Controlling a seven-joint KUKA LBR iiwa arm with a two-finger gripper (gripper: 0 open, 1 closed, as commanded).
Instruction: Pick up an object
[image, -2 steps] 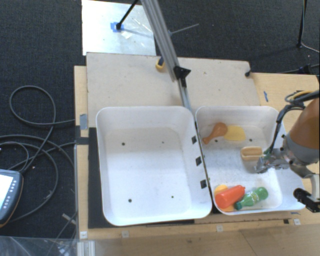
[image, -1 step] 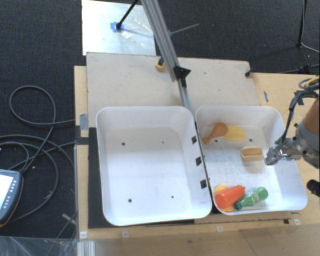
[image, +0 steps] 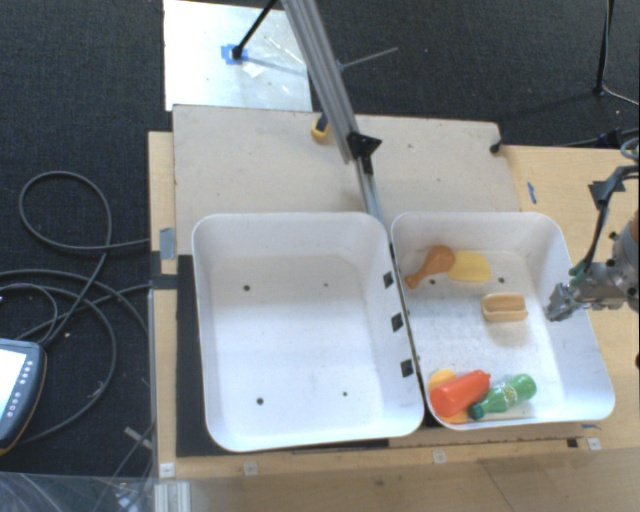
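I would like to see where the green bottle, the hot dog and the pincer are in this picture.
green bottle (image: 505, 396): camera view, on the middle of its body.
hot dog (image: 504, 306): camera view, on the sausage between the bun halves.
pincer (image: 556, 305): camera view, at its tip over the bin's right rim.

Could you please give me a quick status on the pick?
Pincer at right bin's right edge, nothing held. Hot dog nearest, untouched. Path clear.

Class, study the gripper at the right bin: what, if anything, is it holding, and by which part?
Nothing shows in the gripper. It sits at the right bin's right wall, apart from the hot dog and other toys.
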